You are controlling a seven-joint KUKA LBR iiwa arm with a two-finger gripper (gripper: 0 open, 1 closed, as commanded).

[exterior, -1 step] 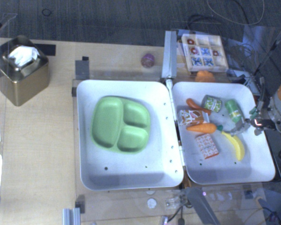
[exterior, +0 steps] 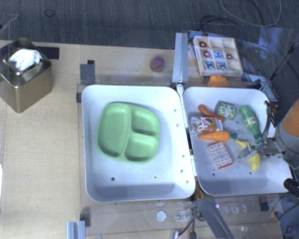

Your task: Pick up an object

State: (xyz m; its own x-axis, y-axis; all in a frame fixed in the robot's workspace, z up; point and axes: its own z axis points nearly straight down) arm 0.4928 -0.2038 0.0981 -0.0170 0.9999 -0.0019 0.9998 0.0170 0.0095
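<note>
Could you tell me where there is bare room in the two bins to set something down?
In the left bin, a bare strip lies in front of the green tray. In the right bin, the front floor below the patterned card is free. Around the carrot and green bottle it is crowded.
</note>
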